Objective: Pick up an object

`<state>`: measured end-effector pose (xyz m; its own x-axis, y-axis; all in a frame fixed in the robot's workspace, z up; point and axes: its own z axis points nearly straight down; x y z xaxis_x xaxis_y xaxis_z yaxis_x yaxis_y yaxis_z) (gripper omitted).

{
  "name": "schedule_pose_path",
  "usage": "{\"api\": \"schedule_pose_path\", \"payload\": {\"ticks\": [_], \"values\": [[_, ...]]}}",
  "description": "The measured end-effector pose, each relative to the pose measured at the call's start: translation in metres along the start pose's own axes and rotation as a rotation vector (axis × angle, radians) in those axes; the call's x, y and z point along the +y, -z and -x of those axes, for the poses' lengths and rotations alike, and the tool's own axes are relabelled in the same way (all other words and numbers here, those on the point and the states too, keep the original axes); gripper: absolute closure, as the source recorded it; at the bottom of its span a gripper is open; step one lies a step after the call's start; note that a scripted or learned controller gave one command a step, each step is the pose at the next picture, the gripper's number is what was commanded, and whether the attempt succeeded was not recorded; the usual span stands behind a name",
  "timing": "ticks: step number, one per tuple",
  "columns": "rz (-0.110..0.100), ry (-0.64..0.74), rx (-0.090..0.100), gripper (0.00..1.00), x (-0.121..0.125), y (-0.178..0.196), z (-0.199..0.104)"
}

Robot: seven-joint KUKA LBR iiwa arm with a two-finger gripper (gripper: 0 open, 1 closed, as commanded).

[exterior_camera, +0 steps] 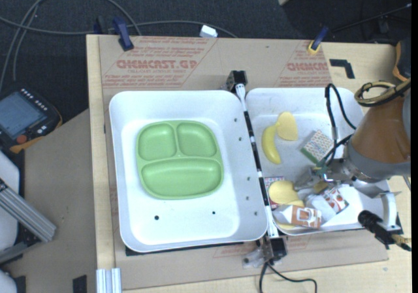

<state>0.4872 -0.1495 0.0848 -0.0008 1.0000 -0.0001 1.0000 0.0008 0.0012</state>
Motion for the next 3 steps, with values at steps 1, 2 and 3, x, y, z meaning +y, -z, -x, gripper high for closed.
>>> {"api": "schedule_pose_path", "payload": {"ticks": [1,2,3], "values": [[0.004,-0.001,-0.002,0.00,0.011,0.000,-0.021],[0.009,-0.002,-0.006,1.00,0.012,0.011,-0.020],[0.009,-0.002,-0.005,0.00,0.012,0.011,-0.020]]}}
